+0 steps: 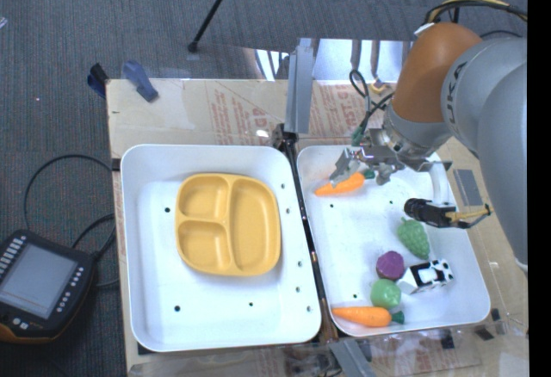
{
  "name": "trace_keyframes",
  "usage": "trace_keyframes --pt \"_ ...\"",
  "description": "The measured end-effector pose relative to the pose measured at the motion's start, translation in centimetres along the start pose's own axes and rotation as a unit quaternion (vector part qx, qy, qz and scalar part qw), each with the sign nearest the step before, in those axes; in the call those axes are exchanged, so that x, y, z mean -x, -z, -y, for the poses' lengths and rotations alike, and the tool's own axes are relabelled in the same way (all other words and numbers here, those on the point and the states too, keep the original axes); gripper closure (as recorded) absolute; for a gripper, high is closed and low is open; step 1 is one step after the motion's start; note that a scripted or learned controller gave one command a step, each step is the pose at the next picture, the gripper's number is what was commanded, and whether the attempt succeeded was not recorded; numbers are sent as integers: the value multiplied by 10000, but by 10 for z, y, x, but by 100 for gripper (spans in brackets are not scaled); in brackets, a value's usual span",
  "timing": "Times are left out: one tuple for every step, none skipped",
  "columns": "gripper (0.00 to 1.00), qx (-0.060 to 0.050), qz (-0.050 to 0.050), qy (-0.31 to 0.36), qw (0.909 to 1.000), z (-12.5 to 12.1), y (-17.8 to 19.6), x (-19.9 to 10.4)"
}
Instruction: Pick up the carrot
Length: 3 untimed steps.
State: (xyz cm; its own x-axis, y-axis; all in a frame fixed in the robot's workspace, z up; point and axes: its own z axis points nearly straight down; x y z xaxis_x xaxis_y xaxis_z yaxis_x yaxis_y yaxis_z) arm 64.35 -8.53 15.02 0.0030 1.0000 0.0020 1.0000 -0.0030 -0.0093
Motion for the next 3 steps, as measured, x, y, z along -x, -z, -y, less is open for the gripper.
trace_keyframes --pt "0 -12 6 -1504 9886 1 -68 -5" --pt "0 -10 5 -1502 9886 1 -68 -5" --pt "0 56 10 -1022 9948 -2 33 53"
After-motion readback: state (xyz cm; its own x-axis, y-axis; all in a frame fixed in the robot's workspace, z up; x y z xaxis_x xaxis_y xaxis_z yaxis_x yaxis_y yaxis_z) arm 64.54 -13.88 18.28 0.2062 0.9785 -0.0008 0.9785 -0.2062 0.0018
